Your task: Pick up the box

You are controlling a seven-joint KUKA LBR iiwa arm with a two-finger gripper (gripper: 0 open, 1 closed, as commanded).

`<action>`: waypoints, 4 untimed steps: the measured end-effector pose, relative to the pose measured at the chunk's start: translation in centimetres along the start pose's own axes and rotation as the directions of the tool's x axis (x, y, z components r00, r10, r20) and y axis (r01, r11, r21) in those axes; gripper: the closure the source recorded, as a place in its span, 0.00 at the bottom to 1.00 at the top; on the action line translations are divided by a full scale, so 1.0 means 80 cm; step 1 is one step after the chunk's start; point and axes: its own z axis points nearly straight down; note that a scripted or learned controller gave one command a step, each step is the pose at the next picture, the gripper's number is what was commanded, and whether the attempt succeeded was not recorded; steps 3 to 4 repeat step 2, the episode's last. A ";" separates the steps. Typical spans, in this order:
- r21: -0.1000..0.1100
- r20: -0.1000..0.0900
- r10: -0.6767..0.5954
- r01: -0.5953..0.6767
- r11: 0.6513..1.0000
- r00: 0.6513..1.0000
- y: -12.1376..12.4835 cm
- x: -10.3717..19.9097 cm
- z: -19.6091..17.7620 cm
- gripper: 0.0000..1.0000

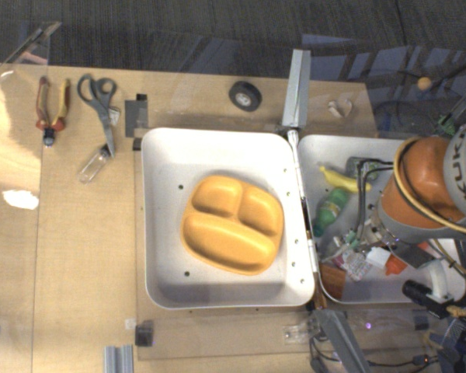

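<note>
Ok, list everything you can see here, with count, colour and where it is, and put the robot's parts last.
Bins: two, white, side by side on the bench.
Moulded tray: one, yellow-orange, in the left bin.
Banana: one, yellow, right bin, far side.
Bottle: one, green, right bin, beside the divider.
Small clutter: several pieces, mixed colours, right bin, too jumbled to name.
Scissors: one, grey, bench, far left.
Pliers: one, red handles, left of the scissors.
Tape roll: one, black, bench beyond the bins.
Arm: one, grey with orange band, over the right bin.

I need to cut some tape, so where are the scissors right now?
The scissors lie on the wooden bench at the camera view's upper left, outside the left bin, between the red-handled pliers and a small black block.
</note>
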 end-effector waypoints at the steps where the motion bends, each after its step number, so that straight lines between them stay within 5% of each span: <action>1: -0.009 0.004 -0.002 0.002 1.000 1.000 0.005 -0.001 -0.014 1.00; 2: 0.009 -0.009 -0.006 0.006 1.000 1.000 0.073 0.078 -0.161 1.00; 4: 0.009 -0.009 -0.006 0.006 1.000 1.000 0.073 0.078 -0.161 1.00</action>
